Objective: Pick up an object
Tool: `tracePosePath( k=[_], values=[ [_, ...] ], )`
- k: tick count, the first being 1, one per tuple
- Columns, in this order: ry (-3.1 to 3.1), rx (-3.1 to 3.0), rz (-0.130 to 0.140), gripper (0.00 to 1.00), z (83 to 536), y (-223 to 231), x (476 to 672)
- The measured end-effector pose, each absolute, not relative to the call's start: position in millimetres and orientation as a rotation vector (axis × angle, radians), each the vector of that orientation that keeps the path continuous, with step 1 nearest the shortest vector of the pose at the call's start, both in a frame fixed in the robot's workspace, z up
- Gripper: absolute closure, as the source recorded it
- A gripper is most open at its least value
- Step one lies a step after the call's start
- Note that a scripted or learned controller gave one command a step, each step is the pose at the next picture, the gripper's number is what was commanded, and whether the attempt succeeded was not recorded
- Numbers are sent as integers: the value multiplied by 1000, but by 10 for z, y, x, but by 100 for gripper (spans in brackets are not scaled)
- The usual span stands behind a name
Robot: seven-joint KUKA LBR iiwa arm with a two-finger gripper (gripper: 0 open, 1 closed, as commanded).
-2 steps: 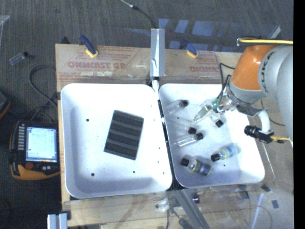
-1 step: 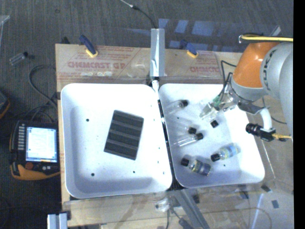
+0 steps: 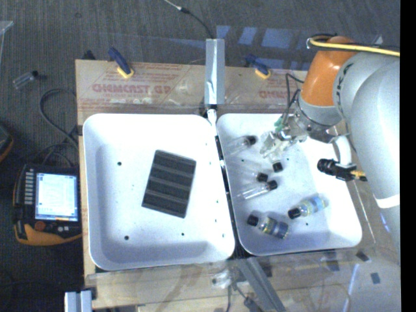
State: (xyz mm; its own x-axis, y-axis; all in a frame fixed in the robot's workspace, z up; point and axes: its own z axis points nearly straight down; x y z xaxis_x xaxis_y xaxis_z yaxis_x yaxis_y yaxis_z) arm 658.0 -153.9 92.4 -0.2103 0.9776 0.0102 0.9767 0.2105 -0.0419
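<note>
Nearest the camera, small clear vials with dark caps are lying scattered in the right bin. Left of it, a dark ribbed block is sitting in the left bin. Farther back, the gripper is hovering over that bin's far vials; whether it is parted or clamped, I cannot tell.

Looks like a robotics lab or test cell, not a home. A plywood bench w/ printed lettering sits on dark carpet, held by blue clamps at the far edge. Two white bins lie side by side. A teach pendant w/ lit screen rests on the floor at left, cables trailing. A grey industrial arm w/ orange band enters from right.
</note>
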Motion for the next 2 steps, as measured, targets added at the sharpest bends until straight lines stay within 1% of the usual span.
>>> tracePosePath(
  k=[1,2],
  values=[
    [-2357,-2080,3,100,2123,-1411,6686],
    [-2314,-2123,2,100,2157,-930,6683]
  ],
)
